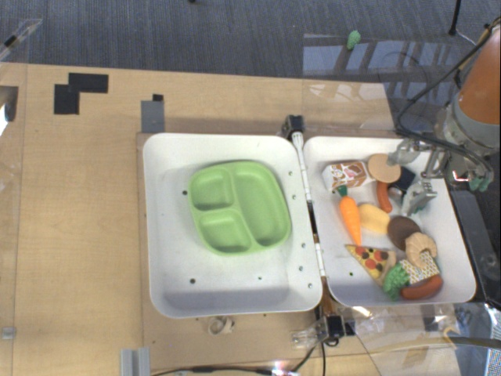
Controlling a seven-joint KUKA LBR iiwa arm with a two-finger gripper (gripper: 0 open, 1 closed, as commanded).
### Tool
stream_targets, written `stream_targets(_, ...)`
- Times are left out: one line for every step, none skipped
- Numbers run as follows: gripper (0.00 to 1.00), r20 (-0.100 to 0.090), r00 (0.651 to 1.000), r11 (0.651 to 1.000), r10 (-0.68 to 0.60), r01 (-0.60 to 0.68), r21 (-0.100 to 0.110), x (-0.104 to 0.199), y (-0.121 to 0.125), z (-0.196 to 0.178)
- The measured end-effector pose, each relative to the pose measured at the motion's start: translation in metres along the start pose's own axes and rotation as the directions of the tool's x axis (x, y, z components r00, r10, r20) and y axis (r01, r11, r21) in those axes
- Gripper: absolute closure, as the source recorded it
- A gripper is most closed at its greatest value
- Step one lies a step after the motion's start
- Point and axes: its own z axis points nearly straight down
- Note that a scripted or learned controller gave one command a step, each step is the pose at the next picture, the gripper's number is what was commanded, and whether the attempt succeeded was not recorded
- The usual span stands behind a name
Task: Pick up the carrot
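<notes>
The carrot (351, 218) lies in the right bin (463, 245) among toy foods; the gripper (415, 180) hovers to its right, fingers apart, gripping nothing

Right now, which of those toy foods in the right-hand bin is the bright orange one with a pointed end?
The orange plastic carrot, lying near the bin's left side with green at its top end. The pizza slice below it is also pointed, but flat and yellow.

Grey-blue carpet (156, 22) covered the floor beyond the pale wooden tabletop (70, 233), where black tape patches (78, 91) marked its far-left part.
</notes>
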Motion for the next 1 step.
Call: stream_targets(0.00, 0.004, 0.998, 0.998, 0.065, -0.065, 0.000, 0.0075, 0.0154, 0.1665)
